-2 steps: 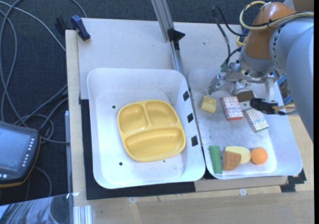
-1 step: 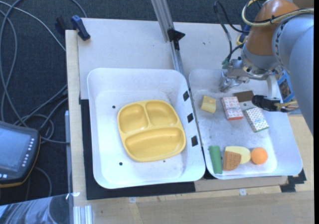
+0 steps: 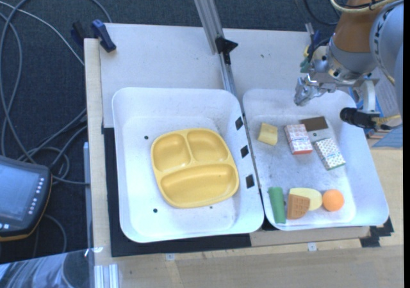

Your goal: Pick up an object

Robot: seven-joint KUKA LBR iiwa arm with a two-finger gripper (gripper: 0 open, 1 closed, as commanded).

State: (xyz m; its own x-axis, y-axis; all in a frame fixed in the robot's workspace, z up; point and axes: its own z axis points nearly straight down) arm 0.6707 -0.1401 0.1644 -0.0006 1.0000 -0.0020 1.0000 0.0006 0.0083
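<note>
My gripper hangs above the far edge of the right bin, with nothing seen between its fingers. In that bin lie a yellow cheese block, a red-and-white patterned box, a brown block and a second patterned box. Along the bin's near side sit a green cylinder, an orange wedge against a yellow piece, and an orange ball. The gripper stands up and to the right of the cheese block, apart from every object.
The left bin holds a yellow divided plate. A metal pole slants up from between the bins. Cables and a black screen lie on the floor at the left. A blue clamp sits at the bench's far left corner.
</note>
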